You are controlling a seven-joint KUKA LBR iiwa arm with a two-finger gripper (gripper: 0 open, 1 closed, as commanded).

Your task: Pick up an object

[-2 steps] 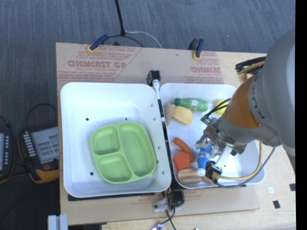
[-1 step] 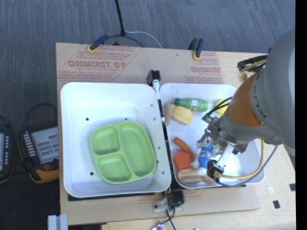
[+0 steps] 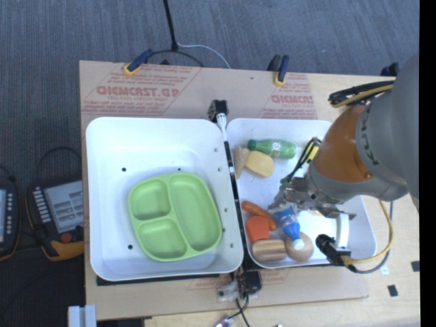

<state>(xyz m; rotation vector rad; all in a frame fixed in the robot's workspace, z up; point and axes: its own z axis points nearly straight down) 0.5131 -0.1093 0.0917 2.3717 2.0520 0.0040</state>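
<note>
My gripper [image 3: 289,203] hangs low over the middle of the right bin [image 3: 361,240], under the orange wrist band. Just below it lies a blue and white bottle [image 3: 289,225], touching or nearly touching the gripper's tip. Around that bottle sit an orange carrot [image 3: 256,210], a red-orange block [image 3: 257,228], a brown roll [image 3: 268,251] and a tan ball [image 3: 300,248]. Further back in the same bin are a yellow piece [image 3: 259,163] and a green bottle [image 3: 272,148]. The arm hides the bin's right part.
The left bin [image 3: 109,155] holds a green divided plate [image 3: 175,216]. A black and white tool [image 3: 219,111] rests at the wall between the bins. Clamps sit on the board's far edge, and a cable loops by the right bin's front corner [image 3: 354,261].
</note>
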